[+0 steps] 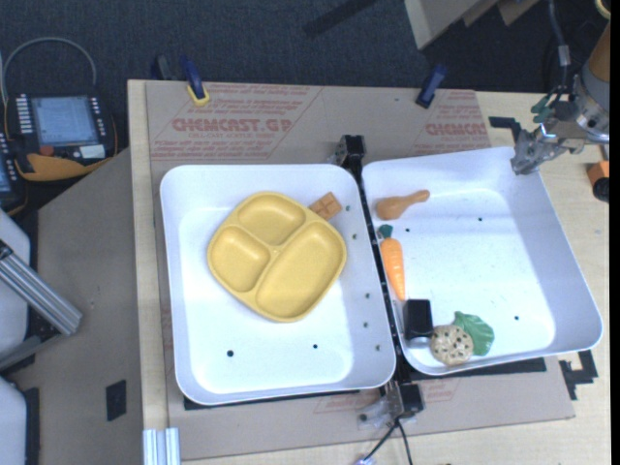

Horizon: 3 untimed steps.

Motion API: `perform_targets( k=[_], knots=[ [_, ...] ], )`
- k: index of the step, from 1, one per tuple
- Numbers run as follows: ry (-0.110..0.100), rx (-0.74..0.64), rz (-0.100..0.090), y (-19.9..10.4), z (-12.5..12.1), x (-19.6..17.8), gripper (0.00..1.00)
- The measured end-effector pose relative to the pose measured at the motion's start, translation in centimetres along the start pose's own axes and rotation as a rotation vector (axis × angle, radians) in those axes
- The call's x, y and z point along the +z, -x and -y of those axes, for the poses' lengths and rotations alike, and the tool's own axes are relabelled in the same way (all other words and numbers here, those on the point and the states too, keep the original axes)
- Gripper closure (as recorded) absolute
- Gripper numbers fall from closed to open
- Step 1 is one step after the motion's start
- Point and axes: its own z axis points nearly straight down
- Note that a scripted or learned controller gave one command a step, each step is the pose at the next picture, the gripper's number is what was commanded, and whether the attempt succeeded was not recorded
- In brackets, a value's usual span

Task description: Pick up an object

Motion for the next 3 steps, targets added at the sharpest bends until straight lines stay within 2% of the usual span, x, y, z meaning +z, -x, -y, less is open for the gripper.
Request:
perform_targets(
  k=[1,3],
  knots=[
    [-0.013,0.000,-0.004,0.0,0.0,2.9,1.00],
    [-0.011,-0.005,-0.007,-12.2,2.2,1.6,1.00]
  ],
)
